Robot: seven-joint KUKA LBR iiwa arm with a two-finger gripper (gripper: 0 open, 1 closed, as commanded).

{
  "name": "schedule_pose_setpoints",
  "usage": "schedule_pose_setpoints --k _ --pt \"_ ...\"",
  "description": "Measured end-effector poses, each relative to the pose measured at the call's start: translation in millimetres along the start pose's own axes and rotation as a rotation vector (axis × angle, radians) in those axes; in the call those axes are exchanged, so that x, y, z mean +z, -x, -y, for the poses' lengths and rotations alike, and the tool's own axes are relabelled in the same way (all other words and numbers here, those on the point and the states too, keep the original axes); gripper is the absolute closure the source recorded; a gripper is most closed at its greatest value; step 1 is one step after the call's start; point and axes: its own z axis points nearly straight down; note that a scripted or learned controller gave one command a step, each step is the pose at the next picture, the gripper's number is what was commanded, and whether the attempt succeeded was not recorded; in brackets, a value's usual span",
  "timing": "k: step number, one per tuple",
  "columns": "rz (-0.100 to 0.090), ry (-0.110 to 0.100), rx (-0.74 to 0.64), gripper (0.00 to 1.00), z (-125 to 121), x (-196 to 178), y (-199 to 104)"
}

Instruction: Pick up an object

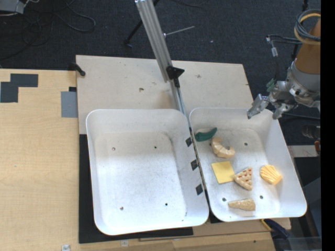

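Camera view gives you the whole bench from above. You see two white bins side by side: the left bin (138, 171) and the right bin (282, 156), which holds six small pieces. Near its left wall lies a green piece (205, 134), and just below it, touching or nearly so, a pale curved pastry (223, 149). Lower down you find a flat yellow square (222, 172), with a pizza slice (243, 178) just beside its right corner. A ribbed yellow shell (270, 174) sits near the right wall, apart from the slice. A tan bread piece (242, 205) lies alone near the front edge.

Your gripper (265, 106) hangs over the right bin's back right corner, well apart from every piece, with nothing between its fingers; they look spread apart. The arm (308, 61) comes in from the right.

Look at the surroundings: the bins rest on a black mat, on a pale board (125, 85) with a few small marks. A light wooden table (36, 161) with grey patches lies at the left. A slanted metal rail (157, 41) rises from between the bins toward the top. Beyond is a dark floor with cables (47, 9).
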Motion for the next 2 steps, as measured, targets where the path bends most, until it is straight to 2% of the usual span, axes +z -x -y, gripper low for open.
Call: schedule_pose_setpoints --k 1,2 --pt "0.000 -0.001 -0.003 0.00 -0.1 0.1 -0.6" --pt "-0.001 -0.004 -0.004 0.00 -4.6 45.6 -5.9"
